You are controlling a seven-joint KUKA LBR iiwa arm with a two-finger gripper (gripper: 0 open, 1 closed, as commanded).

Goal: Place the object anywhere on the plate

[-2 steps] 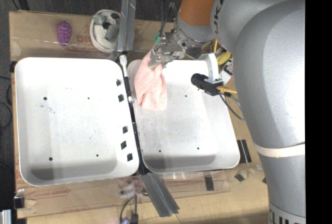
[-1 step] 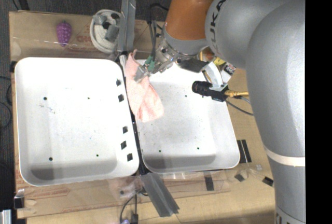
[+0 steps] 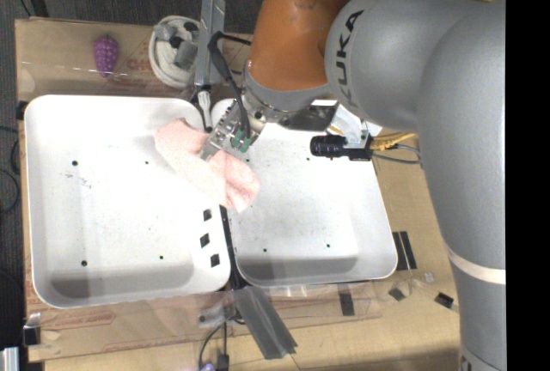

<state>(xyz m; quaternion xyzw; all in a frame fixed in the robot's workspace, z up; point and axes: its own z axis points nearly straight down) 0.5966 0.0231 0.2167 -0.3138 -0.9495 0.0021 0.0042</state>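
Observation:
A pale pink, flat, plate-like shape [image 3: 196,161] lies across the ridge between the two white bins. Its left part rests in the left bin [image 3: 94,206] and its right tip [image 3: 244,189] hangs into the right bin [image 3: 318,215]. My gripper [image 3: 225,137] hangs right over the pink shape's upper middle, under the orange band [image 3: 292,26] of the arm. A small greenish patch [image 3: 243,142] shows at the gripper's end; I cannot tell whether it is a held object or part of the gripper. The arm hides the back of the right bin.
A purple grape-like bunch [image 3: 106,54] lies on the bench behind the left bin. Next to it sits a white coiled bundle [image 3: 172,50] with a grey post [image 3: 209,43]. A black cylinder [image 3: 339,146] sticks out from the wrist over the right bin.

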